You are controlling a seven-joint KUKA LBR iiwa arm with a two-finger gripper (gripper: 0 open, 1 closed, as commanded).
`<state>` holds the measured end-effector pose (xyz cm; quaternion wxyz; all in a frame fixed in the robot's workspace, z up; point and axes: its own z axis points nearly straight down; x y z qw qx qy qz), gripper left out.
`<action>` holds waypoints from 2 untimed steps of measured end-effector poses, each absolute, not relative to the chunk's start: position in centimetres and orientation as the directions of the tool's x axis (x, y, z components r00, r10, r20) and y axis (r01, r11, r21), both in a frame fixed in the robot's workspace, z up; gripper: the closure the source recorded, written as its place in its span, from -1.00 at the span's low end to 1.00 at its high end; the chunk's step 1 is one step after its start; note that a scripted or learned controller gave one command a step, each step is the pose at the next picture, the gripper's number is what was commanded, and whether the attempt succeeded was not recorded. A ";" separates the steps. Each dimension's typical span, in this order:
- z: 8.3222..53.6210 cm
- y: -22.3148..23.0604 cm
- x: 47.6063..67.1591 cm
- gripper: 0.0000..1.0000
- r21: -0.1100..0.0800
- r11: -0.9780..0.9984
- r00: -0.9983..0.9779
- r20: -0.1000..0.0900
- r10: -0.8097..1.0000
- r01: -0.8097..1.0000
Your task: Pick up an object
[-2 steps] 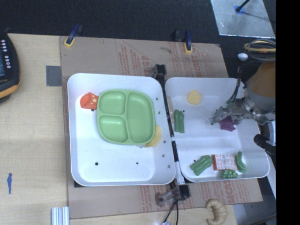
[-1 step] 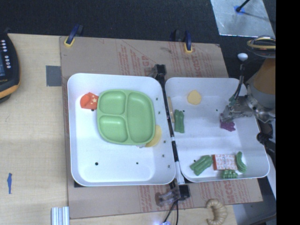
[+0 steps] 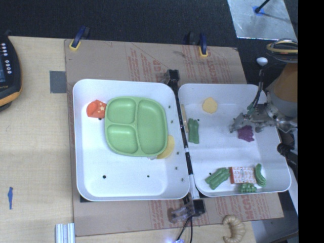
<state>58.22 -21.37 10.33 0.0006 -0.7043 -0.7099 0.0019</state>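
purple grapes point(image 3: 246, 133), a small toy bunch by the look of them, lie on the floor of the right bin point(image 3: 223, 151), toward its upper right part, and we take them as the thing to lift since the gripper point(image 3: 248, 121) sits just above them in the frame. we judge the bunch to be light, hollow plastic or rubber, lumpy and a little slick, so a grip across its widest middle should hold better than a pinch at the tapering lower tip. it will not break, but it could squirt sideways out of a closing claw.

the claw's metal fingers look spread apart, reaching left and right over the top of the bunch; we see nothing held between them, and whether they touch the grapes we cannot tell.

outward from there, a yellow disc point(image 3: 210, 105) lies to the upper left in the same bin, a green pickle point(image 3: 193, 131) rests near the bin's left wall, and along the bottom edge lie a green pod point(image 3: 217, 178), a small red and white packet point(image 3: 242, 174) and another green piece point(image 3: 259, 174). all are well apart from the grapes, so we expect no crowding.

the left bin point(image 3: 91, 176) holds a green divided plate point(image 3: 136, 126) with a red piece point(image 3: 95, 109) at its upper left.
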 end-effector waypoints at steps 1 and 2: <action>11.4 -21.5 58.2 1.00 -0.004 0.009 -0.009 -0.002 1.000 1.000; 11.4 -21.5 58.2 -1.00 -0.005 0.010 -0.010 -0.002 1.000 1.000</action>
